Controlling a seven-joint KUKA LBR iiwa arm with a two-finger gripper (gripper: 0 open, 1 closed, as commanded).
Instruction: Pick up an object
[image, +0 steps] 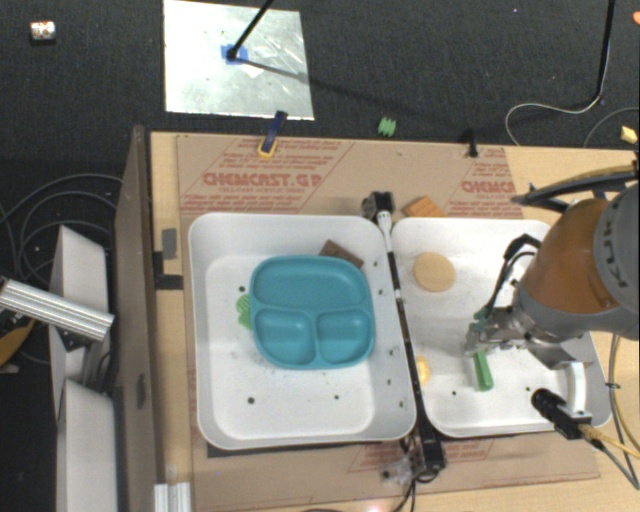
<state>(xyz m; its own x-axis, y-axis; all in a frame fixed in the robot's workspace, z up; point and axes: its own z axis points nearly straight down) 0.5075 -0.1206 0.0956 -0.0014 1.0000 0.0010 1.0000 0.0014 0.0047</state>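
Green stick (483, 371) lies just beneath tool (483, 338).

Arm (590, 270) enters from right edge, orange band uppermost, grey wrist below. Hand (484, 338) extended leftward, low over right-hand bin (520, 405). Finger state not discernible.

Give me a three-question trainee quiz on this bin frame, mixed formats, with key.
1. True or false: the blue divided plate lies in the right bin.
2. Which thing lies nearest the gripper? A. tan round disc B. green stick C. blue divided plate
3. Fill in: the tan round disc lies in the ____ bin.

Key: 1 false, it lies in the left bin. 2 B. 3 right.
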